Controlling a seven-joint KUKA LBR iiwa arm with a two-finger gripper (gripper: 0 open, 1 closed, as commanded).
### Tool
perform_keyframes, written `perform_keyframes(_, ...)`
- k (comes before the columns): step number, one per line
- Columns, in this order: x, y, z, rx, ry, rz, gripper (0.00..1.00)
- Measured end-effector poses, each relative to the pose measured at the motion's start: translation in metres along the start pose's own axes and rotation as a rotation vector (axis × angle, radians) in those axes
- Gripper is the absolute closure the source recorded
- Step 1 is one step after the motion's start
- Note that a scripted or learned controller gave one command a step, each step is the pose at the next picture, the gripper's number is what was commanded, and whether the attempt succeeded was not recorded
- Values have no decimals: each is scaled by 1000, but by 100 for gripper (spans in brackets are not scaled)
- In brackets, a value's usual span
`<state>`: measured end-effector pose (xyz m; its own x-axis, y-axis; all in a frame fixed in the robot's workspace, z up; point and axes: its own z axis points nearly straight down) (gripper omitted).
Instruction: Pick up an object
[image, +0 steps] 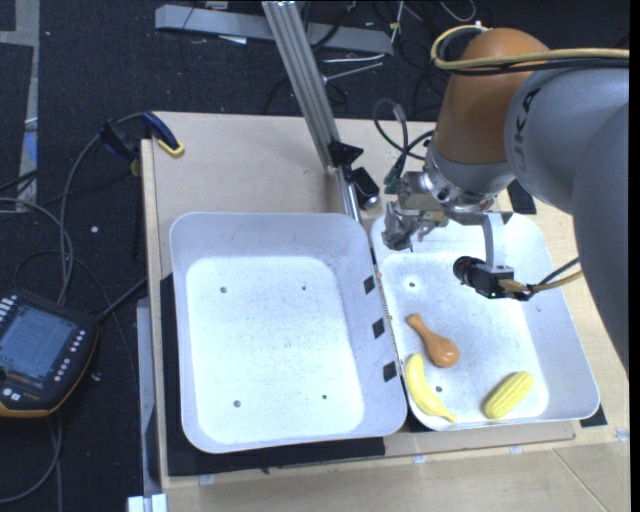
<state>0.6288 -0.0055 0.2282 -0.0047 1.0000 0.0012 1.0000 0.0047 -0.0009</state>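
Note:
In the right bin (555, 345) lie three things near its front: an orange-brown drumstick-shaped piece (434, 340), a yellow banana (424, 390) at the front left corner, and a yellow corn cob (508, 394) to the right. My gripper (400, 235) hangs above the bin's far left corner, well behind the drumstick piece. Nothing shows between its fingers.
The left bin (270, 330) sits beside the right one, sharing a raised middle wall with black clips (378, 325). A slanted metal post (310, 95) rises behind the bins. A black cable connector (480, 275) dangles over the right bin. The grey arm (560, 120) covers the upper right.

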Motion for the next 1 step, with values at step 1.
perform_keyframes(1, 58, -7, -10, -2, 0, -1, 100)
